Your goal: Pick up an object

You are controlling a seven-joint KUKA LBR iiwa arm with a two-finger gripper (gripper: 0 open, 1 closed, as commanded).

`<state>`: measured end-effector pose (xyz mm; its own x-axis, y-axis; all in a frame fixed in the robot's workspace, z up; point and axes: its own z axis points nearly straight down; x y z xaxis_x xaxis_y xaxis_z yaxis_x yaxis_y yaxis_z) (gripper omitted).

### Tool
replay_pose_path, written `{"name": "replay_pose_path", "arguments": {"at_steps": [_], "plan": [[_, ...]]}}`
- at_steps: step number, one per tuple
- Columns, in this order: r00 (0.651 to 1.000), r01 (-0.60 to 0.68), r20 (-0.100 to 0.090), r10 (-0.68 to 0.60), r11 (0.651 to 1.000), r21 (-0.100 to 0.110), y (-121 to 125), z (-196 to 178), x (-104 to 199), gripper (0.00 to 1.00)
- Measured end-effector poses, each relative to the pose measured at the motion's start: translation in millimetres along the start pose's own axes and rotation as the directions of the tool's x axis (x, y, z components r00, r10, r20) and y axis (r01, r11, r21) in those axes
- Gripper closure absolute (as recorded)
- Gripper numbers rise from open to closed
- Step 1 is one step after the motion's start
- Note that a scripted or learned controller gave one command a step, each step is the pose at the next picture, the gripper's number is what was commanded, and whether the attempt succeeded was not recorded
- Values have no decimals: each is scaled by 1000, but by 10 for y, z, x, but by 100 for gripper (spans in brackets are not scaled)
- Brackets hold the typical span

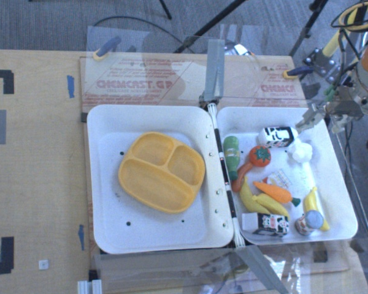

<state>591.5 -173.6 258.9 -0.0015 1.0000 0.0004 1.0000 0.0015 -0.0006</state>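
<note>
Two bins (104, 164), yellow tray (161, 171), toys (273, 192)

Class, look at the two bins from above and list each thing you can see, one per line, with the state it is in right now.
yellow divided plate: lying flat, face up, alone in the left bin
green bottle: lying on its side by the right bin wall
carrot: lying flat among the toys
banana: lying flat, partly under the carrot
white ball: resting loose
hand: above the right bin's far corner, holding nothing visible
</note>
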Motion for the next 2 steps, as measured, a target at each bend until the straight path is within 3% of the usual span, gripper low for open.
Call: {"name": "replay_pose_path", "arguments": {"at_steps": [1, 2], "plan": [[994, -108, 2, 108, 994, -26, 86, 1347, 312, 0], [989, -149, 5, 149, 987, -56, -442, 1467, 70, 0]]}}
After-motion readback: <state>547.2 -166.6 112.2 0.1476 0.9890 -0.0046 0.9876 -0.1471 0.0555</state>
